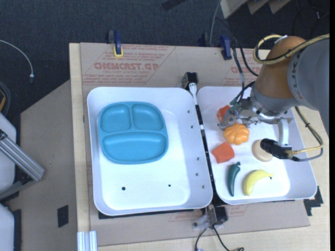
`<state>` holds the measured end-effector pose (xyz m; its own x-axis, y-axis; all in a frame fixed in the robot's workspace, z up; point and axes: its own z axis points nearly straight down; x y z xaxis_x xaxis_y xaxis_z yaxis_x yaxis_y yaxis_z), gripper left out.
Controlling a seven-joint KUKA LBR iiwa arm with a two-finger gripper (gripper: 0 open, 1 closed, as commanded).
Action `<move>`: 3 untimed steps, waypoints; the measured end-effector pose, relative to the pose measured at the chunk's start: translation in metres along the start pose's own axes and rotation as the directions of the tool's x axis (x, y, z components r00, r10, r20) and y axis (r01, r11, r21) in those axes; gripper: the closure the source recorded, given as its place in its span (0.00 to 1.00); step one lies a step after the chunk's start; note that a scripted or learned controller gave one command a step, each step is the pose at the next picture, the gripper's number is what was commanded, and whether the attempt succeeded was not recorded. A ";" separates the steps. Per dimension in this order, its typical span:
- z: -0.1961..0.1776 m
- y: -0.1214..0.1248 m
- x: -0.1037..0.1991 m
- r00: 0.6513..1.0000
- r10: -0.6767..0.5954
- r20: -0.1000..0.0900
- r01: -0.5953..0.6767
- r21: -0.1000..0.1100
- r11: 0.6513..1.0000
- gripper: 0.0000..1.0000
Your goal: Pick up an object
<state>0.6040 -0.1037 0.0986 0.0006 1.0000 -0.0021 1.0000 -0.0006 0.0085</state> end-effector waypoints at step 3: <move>-0.153 0.001 0.010 1.000 -0.002 -0.001 0.002 0.002 1.000 1.00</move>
<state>0.6041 -0.0937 0.2517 -0.0016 1.0000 -0.0016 1.0000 0.0017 0.0065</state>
